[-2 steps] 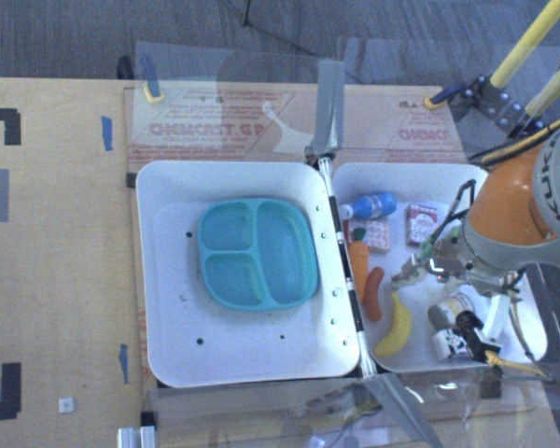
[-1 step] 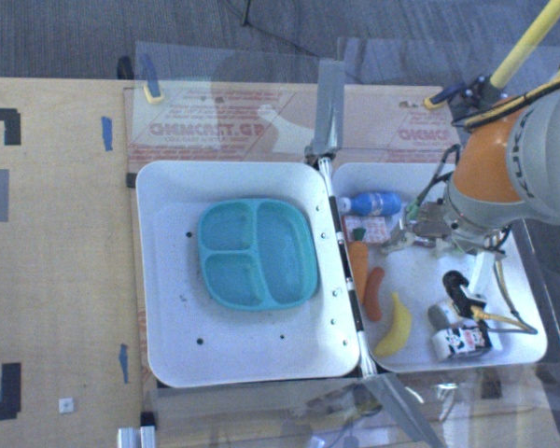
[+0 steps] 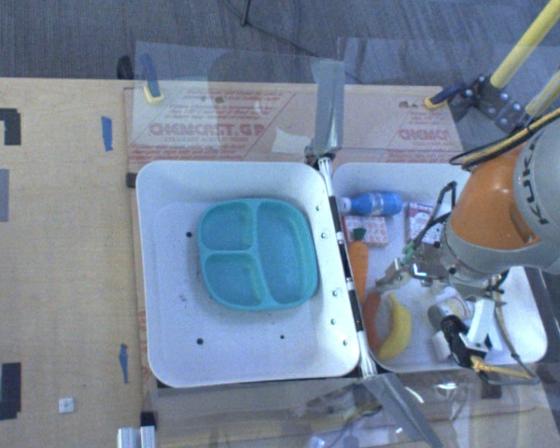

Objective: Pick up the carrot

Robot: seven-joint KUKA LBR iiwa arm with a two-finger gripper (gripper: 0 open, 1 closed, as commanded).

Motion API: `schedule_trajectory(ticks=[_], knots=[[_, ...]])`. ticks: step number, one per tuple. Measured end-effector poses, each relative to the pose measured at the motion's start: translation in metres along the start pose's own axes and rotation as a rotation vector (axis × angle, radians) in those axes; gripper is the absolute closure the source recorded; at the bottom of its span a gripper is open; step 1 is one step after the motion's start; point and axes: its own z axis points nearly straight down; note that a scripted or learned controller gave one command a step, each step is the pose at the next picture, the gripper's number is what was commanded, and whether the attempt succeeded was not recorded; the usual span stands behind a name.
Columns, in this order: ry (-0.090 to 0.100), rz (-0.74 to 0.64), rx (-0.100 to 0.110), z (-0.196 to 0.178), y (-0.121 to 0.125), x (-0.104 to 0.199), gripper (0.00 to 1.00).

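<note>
The carrot [image 3: 358,267] lies along the left wall of the right bin [image 3: 532,343], at about nine o'clock from the gripper [image 3: 413,271]. A banana [image 3: 396,327] sits just below it, a blue bottle [image 3: 371,203] above. Whether the gripper is wide or narrow cannot be told. The left bin [image 3: 168,343] holds a teal divided plate [image 3: 259,252].

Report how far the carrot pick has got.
Done: the arm is over the right bin. In hand: nothing visibly; the gripper hovers right of the carrot, which lies flat by the bin's left wall above the banana. Left: reaching the carrot, gripping and lifting it.
</note>
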Motion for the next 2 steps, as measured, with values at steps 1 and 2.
schedule_trajectory(ticks=[1, 2], knots=[[-0.004, 0.006, -0.007, -0.011, 0.002, -0.004, 1.00], [-0.002, 0.401, 0.008, -0.096, -0.019, 0.074, 1.00]])
